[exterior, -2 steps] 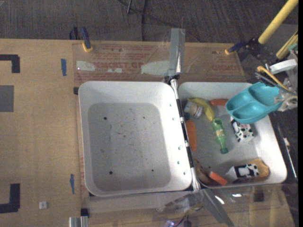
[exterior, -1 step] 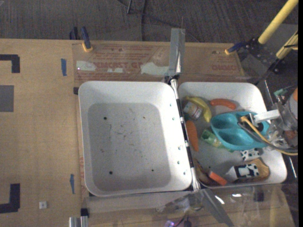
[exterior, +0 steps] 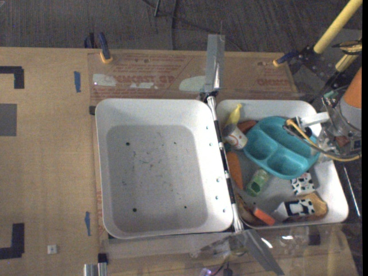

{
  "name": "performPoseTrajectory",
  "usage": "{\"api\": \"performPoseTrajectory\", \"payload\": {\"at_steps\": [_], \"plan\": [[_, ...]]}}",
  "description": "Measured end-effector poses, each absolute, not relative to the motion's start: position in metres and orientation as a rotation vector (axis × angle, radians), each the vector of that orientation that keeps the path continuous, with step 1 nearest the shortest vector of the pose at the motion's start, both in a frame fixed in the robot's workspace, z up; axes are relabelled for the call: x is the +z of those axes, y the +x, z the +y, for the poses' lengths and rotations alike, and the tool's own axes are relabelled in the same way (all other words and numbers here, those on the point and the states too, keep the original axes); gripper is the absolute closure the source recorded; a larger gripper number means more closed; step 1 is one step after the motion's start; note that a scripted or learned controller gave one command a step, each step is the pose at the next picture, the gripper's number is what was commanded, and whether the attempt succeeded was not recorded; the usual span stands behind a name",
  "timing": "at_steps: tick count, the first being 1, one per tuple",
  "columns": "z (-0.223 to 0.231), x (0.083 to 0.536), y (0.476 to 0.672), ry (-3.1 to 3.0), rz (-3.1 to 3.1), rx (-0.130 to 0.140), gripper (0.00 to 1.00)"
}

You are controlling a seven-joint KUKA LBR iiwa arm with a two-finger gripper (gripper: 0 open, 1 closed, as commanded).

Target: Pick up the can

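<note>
A small can (exterior: 235,137) with a pale round end and a reddish side lies at the left side of the right bin (exterior: 339,203), just below a yellow bottle (exterior: 233,115) and touching the teal divided plate (exterior: 280,148). My gripper (exterior: 332,135) hangs over the bin's right edge, beside the plate's right rim and well to the right of the can. Cables and wrist parts crowd around it. Nothing shows held in it.
The right bin also holds an orange carrot (exterior: 234,170), a green container (exterior: 258,182), a cow-patterned piece (exterior: 303,184), and a tan and white toy (exterior: 302,208). The left bin (exterior: 103,154) sits alongside. A metal divider (exterior: 214,62) stands behind.
</note>
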State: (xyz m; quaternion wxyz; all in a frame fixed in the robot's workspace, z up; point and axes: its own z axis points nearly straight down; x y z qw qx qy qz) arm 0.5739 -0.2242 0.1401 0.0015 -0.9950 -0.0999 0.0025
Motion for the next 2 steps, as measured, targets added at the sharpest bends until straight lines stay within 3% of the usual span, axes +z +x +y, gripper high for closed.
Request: {"api": "performPoseTrajectory", "payload": {"at_steps": [1, 2], "plan": [[-0.224, 0.148, 0.574, -3.12, -0.313, 0.011, 1.0], [-0.221, 0.098, 0.597, -3.112, -0.348, -0.002, 1.0]]}}
